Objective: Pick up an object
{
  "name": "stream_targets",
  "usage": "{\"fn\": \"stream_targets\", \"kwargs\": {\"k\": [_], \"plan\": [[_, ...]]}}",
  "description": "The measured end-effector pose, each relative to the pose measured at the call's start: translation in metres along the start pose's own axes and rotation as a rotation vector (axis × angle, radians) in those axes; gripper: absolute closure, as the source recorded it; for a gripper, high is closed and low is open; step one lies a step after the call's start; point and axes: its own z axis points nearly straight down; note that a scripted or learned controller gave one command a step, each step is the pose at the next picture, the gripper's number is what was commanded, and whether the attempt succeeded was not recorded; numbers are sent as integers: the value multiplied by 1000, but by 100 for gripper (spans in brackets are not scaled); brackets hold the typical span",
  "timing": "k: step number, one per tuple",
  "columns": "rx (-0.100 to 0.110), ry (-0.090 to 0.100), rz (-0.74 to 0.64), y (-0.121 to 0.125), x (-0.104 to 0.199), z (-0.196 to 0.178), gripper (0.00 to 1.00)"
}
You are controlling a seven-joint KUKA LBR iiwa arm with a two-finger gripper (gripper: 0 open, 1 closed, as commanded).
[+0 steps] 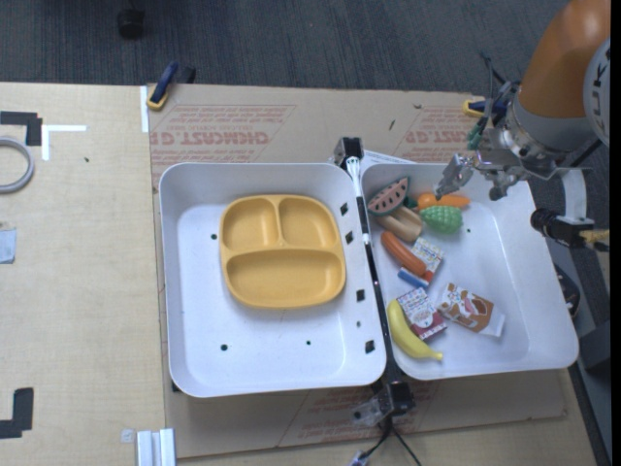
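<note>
The gripper (456, 175) hangs over the far edge of the right bin (529, 289), fingers spread apart and holding nothing; just below them lie a green toy vegetable (441, 218) and a carrot (443, 201); a banana (410, 331) rests near the bin's near-left corner; a yellow divided plate (282, 250) sits in the left bin (184, 289).

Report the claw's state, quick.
Claw: hangs over the right bin near the green toy; open or shut cannot be told, and nothing shows in its grasp.
</note>
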Motion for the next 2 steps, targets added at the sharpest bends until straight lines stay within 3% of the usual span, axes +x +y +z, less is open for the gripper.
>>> {"fn": "stream_targets", "kwargs": {"k": [1, 2], "plan": [[0, 0, 64, -34, 14, 122, 0], [0, 1, -2, -69, 29, 124, 0]]}}
